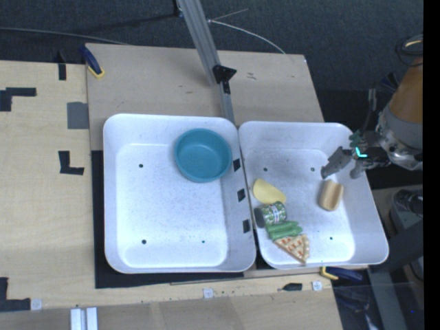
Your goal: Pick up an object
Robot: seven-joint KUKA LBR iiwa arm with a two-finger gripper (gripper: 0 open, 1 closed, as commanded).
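Note:
In the right bin (302, 143), a tan bread-like roll (331, 195) lies near the right wall. A yellow piece (268, 192), a small green-labelled can (273, 215), a green vegetable piece (283, 229) and a pizza slice (294, 247) lie in a line along the bin's left and front part. My gripper (347, 165) hovers at the bin's right side, just above and behind the tan roll. Its two dark fingers are spread apart with nothing between them.
A blue bowl (202, 155) sits in the back right corner of the left bin (137, 205). A metal pole (201, 33) slants across the back of the bench. The grey arm with its orange band (407, 108) comes in from the right.

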